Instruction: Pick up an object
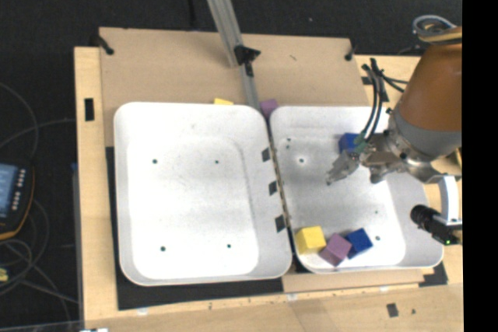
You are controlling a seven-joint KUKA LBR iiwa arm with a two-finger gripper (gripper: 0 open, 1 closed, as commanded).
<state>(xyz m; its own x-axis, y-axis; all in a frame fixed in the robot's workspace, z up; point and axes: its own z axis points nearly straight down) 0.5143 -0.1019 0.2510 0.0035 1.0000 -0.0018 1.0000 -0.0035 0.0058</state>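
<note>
yellow block (310, 238), purple block (337, 249), blue block (359, 241)

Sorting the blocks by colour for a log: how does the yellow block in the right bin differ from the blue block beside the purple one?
The yellow block is yellow; the blue block is dark blue. The yellow block lies left of the purple block, near the bins' shared edge; the blue block lies on its right. Both are small cubes at the near end of the right bin.

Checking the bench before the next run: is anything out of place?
Yes. A yellow block and a purple block sit outside the bins, against their far rims. The other blocks lie inside the right bin.
</note>
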